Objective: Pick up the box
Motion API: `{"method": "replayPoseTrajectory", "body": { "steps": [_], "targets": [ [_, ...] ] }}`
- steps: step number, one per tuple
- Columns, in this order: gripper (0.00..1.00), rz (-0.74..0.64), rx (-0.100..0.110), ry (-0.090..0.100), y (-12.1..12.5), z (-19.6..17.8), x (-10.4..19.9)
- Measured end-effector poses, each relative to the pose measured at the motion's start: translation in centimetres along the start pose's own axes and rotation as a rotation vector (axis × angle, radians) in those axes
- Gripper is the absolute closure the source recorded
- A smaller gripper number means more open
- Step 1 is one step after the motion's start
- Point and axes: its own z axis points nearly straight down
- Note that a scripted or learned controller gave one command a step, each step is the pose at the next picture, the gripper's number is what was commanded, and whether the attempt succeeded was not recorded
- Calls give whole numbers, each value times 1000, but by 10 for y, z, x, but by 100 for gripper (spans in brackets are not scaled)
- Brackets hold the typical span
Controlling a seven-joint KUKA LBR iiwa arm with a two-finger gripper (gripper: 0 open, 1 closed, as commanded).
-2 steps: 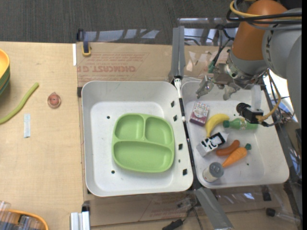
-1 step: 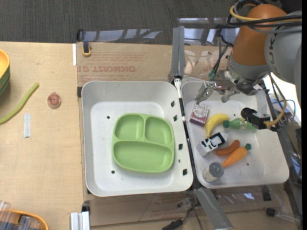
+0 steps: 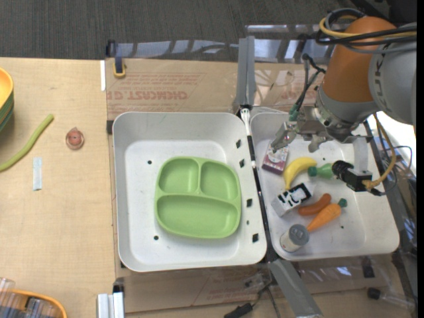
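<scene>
The grey arm's two-finger tool [image 3: 286, 140], whose state I cannot tell, is hovering just over the small purple-and-white cardboard box [image 3: 275, 159], which is lying in the right white bin [image 3: 381, 234] near its left wall, just beside a yellow plastic banana [image 3: 298, 169].

Green divided plate [image 3: 198, 198] w/ three compartments, mid of white left bin [image 3: 126, 197]. White right bin [image 3: 371, 234]: yellow banana [image 3: 299, 167] near its centre; pink/maroon box [image 3: 275, 158] w/ white print twd far-left corner; black & white patterned item [image 3: 292, 197] by left edge; two orange carrots [image 3: 319, 212] w/ green tops; grey-silver can [image 3: 295, 236] at near-left corner. Arm grey w/ orange band [image 3: 358, 58]. Tan wood bench [image 3: 53, 230]: lime-green strip [image 3: 30, 143], pinkish round item [image 3: 75, 138].
</scene>
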Motion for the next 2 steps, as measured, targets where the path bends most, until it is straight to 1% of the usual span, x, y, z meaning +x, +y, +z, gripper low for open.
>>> {"method": "replayPoseTrajectory", "body": {
  "steps": [1,2],
  "targets": [
    [0,30,1,0,-4,1,-1],
    [0,-28,-1,0,-49,100,-41]
  ]
}}
